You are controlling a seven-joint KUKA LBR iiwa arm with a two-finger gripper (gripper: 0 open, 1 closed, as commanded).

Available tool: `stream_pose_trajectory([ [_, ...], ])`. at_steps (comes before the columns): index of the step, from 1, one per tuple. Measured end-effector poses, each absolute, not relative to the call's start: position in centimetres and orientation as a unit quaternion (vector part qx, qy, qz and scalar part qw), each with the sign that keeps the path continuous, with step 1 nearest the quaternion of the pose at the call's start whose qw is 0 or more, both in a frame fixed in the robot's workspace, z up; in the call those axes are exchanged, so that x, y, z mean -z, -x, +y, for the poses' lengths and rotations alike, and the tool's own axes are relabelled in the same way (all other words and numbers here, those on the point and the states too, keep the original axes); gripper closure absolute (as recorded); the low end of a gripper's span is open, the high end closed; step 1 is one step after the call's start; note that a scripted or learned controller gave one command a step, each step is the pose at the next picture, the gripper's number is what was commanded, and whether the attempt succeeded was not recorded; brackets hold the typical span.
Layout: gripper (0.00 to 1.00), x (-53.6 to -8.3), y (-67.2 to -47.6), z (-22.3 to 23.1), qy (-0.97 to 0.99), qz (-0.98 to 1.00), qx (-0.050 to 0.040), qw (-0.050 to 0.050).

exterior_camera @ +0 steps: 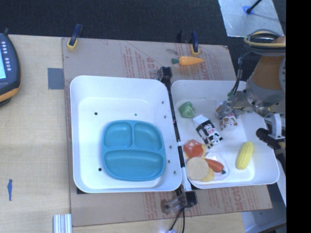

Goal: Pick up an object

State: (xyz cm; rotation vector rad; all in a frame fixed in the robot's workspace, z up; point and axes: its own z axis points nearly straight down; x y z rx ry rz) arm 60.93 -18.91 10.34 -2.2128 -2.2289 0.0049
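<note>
The right white bin (pixel 262 176) holds several toy foods. They include a green piece (pixel 186 109), a black-and-white carton (pixel 207 130), a red tomato (pixel 193 148), a round tan bun (pixel 198 168), an orange-red piece (pixel 215 165) and a yellow corn cob (pixel 244 155). A small white-and-red item (pixel 229 122) lies near the bin's back right. My gripper (pixel 225 110) hangs directly over that item, reaching in from the right below the arm's orange band (pixel 266 72). From this angle I cannot say whether it touches the item.
The left white bin (pixel 82 130) carries a blue divided plate (pixel 133 150). An orange toy carrot (pixel 190 60) lies on the cardboard behind the bins, beside a blue clamp (pixel 195 40). A control pendant (pixel 7 67) sits at the far left.
</note>
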Motion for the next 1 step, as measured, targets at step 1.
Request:
stream_pose_trajectory([
  [1,1.0,-19.84,-61.54,-8.1,0.702,-0.712,0.0039,-0.001],
])
